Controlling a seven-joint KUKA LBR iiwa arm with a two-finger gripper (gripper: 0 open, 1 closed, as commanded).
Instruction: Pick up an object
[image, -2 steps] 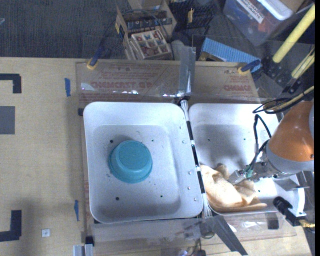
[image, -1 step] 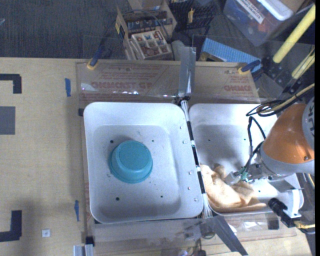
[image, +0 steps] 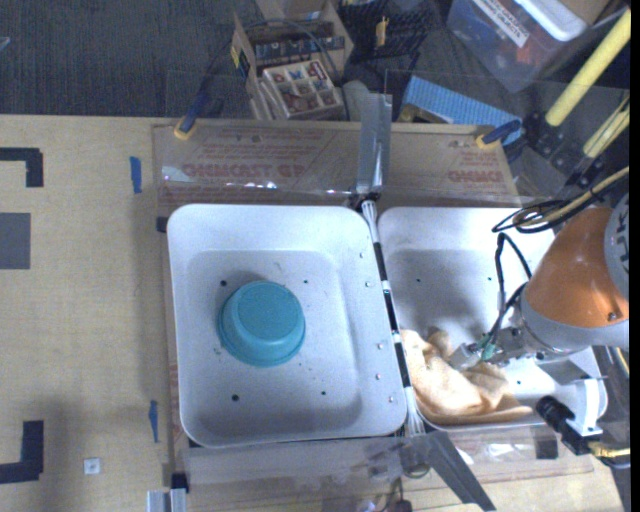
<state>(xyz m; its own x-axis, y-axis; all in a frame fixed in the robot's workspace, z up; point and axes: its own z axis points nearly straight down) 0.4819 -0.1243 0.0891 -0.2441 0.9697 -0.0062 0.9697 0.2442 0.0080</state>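
Gripper (image: 480, 352) sits low in the right bin (image: 440, 245), down among a tan, crumpled object (image: 445, 385) that lies against the bin's near wall and its left corner. How it stands I cannot tell: the wrist and the orange band of the arm (image: 570, 285) cover most of it from above, and what shows is a dark cluster of metal and cable just at the object's upper edge.

As for progress, the reach looks made and the lift does not. The tan object rests on the bin floor, spread flat, with no part of it clearly raised or pinched. The tool seems to be touching it or just above it, but the slant of the view leaves that open. What is left, then, is a secure grasp and the raise clear of the bin.

A teal bowl (image: 262, 322) stands upside down near the middle of the left bin (image: 200, 240), well apart from the arm and untouched.

The tan object is hard to identify; it may be cloth or a soft toy. Its right end runs under the arm's white housing.
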